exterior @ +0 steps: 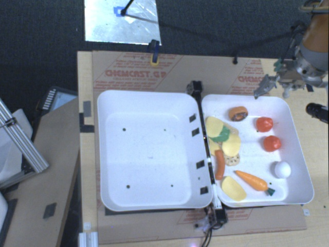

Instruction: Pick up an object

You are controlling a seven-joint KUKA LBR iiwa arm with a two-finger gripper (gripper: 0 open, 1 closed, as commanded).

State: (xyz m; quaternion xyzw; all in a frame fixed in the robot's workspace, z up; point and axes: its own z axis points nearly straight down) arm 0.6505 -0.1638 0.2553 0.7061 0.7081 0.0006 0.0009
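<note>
The right bin [295,138] holds several toy foods. A brown bun [238,113] lies near the back, with two red tomatoes [264,123] [272,143] to its right. A white egg [281,169] and an orange carrot [252,180] lie toward the front. A second carrot [220,163], yellow pieces [231,144] and a green piece [222,134] crowd the bin's left side. My gripper [274,88] hangs open over the bin's back rim, above and to the right of the bun, with nothing between its fingers.
The left bin [149,143] sits beside the right one, joined by a black hinge strip [203,138]. Both rest on a cardboard sheet [133,71]. A shiny metal plate [121,14] lies at the back left, with cables crossing behind.
</note>
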